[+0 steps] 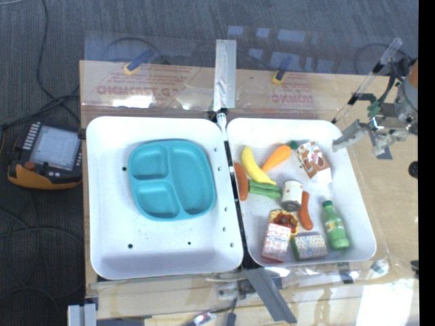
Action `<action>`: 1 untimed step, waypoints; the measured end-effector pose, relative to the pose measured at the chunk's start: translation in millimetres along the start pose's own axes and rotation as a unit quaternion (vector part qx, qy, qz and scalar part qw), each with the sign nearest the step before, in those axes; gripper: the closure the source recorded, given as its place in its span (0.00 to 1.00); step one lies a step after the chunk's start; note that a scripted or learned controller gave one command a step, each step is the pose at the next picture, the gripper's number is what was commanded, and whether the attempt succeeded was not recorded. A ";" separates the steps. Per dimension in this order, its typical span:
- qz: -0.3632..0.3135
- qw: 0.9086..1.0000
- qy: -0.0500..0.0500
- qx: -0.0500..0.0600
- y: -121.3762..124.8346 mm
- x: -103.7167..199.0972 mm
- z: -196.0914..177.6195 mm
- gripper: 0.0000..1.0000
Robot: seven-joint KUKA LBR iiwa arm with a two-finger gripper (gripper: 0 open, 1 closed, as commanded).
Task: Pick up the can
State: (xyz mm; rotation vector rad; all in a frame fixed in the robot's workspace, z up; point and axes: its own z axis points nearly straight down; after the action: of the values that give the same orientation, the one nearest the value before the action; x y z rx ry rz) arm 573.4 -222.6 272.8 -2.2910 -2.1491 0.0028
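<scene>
the hand (380, 141) is hanging over the surface (391, 195) just outside the right bin's (363, 212) upper right corner, and it is gripping nothing; how far it is open i cannot tell. the can (292, 195) is lying among the toy food in the middle of that bin, between a green vegetable (264, 189) and a red sausage (306, 211). by my judgement nothing is done yet: reach, descent, grasp and lift are all remaining.

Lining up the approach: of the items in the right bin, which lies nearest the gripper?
The red-and-white printed packet in the bin's upper right corner; the small can sits farther from the gripper.
</scene>
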 end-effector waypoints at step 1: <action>0.043 0.999 0.001 0.001 -36.9 9.4 120.3 0.00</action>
State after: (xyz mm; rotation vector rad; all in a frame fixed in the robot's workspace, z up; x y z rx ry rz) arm 537.0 -211.0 152.6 -2.3786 -2.0477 0.0038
